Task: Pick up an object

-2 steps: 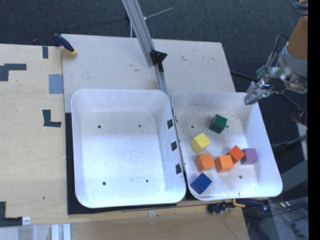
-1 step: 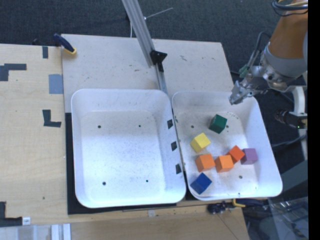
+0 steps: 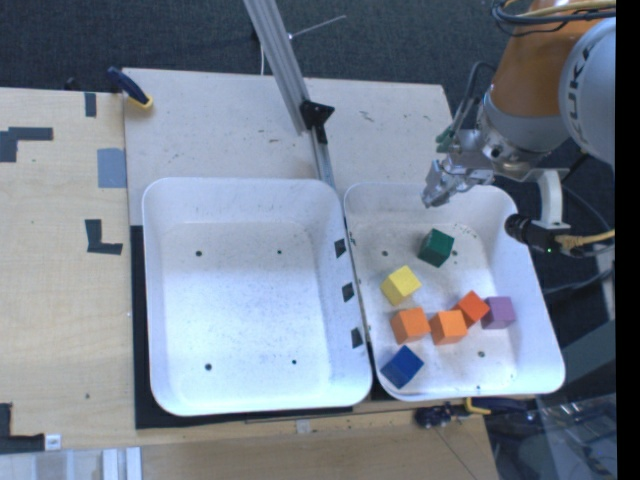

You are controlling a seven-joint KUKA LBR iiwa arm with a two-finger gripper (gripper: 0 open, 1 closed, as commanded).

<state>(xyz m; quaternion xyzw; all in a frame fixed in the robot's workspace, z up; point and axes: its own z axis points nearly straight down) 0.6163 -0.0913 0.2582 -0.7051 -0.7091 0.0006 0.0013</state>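
Over the far edge of the right bin (image 3: 520,268), claw (image 3: 437,196) at the end of the grey arm (image 3: 560,68), tip pointed down and left toward the bin floor. Too small and dark to judge; cannot tell whether released or clenched. Nothing seen gripped, nothing touched; clear of every block, green cube (image 3: 436,247) nearest, just below it.

In the right bin, six small cubes, matte and painted-looking, with crisp edges:
- green cube alone toward the far side, tilted on its corner line;
- yellow cube (image 3: 401,284) near the middle, apart from the green;
- orange cube (image 3: 410,323) just below the yellow;
- second orange cube (image 3: 449,326) beside the first, close or touching;
- red-orange cube (image 3: 472,307) against the second orange;
- purple cube (image 3: 498,312) touching the red-orange, nearest the right wall;
- blue cube (image 3: 402,366) at the near left corner, apart from the rest.

Both bins shallow, white, glossy plastic with rounded corners and dark speckling; left bin (image 3: 160,268) with a few dark dots on its floor. Bins side by side, rims touching, small black clips along the seam. Underneath, pale wooden bench (image 3: 60,298) with grey tape patches. Slanting metal rail (image 3: 285,58) across the far side, ending at a black bracket above the seam. Orange band and black cables around the wrist.
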